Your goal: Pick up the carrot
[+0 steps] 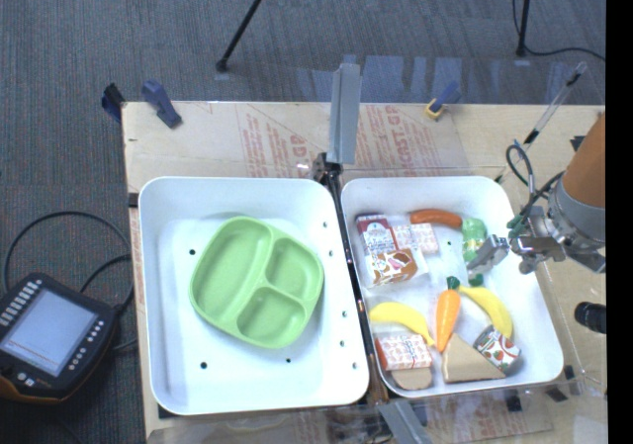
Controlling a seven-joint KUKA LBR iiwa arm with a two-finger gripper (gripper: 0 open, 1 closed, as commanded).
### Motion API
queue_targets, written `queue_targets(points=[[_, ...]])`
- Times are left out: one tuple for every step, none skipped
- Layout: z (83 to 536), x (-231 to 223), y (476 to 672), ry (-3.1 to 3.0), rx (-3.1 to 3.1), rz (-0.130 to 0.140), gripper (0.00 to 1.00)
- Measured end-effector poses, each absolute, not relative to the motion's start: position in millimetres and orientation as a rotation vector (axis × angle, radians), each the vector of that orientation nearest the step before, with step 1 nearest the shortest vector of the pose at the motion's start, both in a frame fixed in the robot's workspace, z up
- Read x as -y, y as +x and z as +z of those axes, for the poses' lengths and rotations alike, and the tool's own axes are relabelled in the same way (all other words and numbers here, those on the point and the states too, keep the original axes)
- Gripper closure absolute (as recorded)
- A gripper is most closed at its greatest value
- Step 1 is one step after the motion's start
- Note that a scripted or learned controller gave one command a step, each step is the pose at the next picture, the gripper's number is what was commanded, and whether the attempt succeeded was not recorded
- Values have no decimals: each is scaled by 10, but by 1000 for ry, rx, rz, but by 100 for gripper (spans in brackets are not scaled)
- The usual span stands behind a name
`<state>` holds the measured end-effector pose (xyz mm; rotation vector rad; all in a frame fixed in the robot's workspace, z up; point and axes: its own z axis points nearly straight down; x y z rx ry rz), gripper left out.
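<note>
I see my gripper (pixel 492 252) at the right of the frame, hanging over the right bin (pixel 534 318) near its right wall, nothing between its fingers; whether they are spread or closed I cannot tell. The carrot (pixel 447 317) lies just below and left of it, tip toward the bottom, wedged between two bananas (pixel 399 317), so I judge a narrow, straight-down approach suits. The green plate (pixel 257 281) sits alone in the left bin (pixel 158 234).

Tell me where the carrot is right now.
The carrot lies in the right bin, toward its front, between two bananas, tip pointing at the camera.
</note>
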<state>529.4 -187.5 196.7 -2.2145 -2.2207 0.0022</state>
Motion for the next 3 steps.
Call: queue_targets(points=[[862,1616,5208,-2136,2297,2,0],[945,1627,5198,-2141,2288,2,100],[2190,1343,5257,-2221,2218,3,100]])
